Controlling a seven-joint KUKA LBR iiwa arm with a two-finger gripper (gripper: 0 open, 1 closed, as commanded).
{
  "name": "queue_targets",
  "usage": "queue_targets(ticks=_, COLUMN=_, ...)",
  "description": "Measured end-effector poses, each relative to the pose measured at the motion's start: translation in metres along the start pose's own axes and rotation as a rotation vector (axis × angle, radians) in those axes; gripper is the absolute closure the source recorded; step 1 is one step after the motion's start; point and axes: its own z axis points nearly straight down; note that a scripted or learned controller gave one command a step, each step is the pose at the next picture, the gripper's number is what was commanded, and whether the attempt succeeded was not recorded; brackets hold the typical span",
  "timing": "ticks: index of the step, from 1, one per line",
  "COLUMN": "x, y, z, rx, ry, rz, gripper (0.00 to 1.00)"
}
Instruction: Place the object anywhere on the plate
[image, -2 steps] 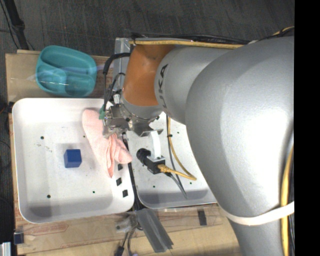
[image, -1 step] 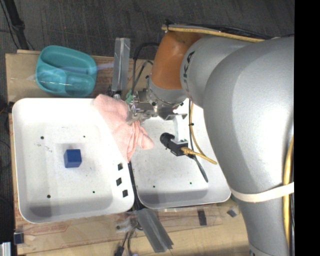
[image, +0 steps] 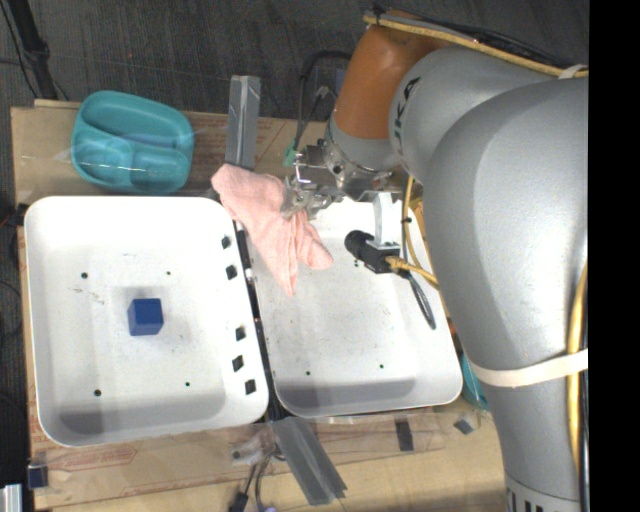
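Pink cloth (image: 275, 225) is the item under review; findings are entered from the near edge outward. Nearest the camera, a strip of bench (image: 400, 440) shows at 6 o'clock below both bins. The left bin (image: 80, 380) holds a blue cube (image: 146, 315), sitting flat close to the bin's centre, well apart from every wall. The right bin (image: 340, 340) has a bare, scuffed floor over its near half. The arm (image: 500, 200) enters from 3 o'clock and covers that bin's right side. Farther back, at the right bin's 11 o'clock corner, the cloth lies bunched and draped – its upper part overlaps the rim between the two bins, and a tail trails toward 5 o'clock onto the right bin's floor. The gripper (image: 303, 195) sits at the cloth's upper right edge, touching or just above it; whether it is clamped on the fabric cannot be told. Whether the cloth rests on the bin or hangs clear also cannot be told. Farthest back, at 11 o'clock of the view, a teal plate (image: 130, 140) stands on the bench just beyond the left bin's far rim – apart from the cloth.
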Motion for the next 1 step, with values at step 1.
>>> queue_targets(ticks=1, x=0.1069, y=-0.0162, z=0.0231, rx=0.003, ry=-0.001, rz=-0.005, gripper=1.0)
